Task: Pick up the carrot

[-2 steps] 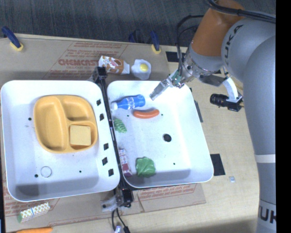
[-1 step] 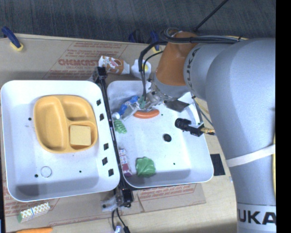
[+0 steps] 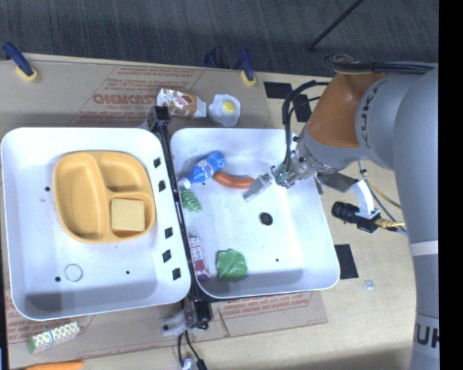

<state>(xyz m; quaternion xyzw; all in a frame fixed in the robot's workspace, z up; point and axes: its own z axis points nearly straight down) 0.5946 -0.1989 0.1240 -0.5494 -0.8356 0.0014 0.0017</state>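
Observation:
The carrot (image 3: 232, 180) is a short orange stick lying flat in the upper middle of the right bin (image 3: 293, 264), next to a blue bottle (image 3: 207, 166). My gripper (image 3: 260, 186) hangs just right of the carrot's right end, its grey fingers pointing down-left toward it. The carrot rests on the bin floor, and nothing shows between the fingers.
The right bin also has a green leafy piece (image 3: 190, 200), a green crumpled thing (image 3: 231, 264), a small packet (image 3: 198, 256) and a dark hole (image 3: 266, 220). A yellow divided plate (image 3: 81, 195) holding a tan block sits in the left bin. A carton (image 3: 178, 102) and a white-yellow item (image 3: 225, 109) lie behind the bins.

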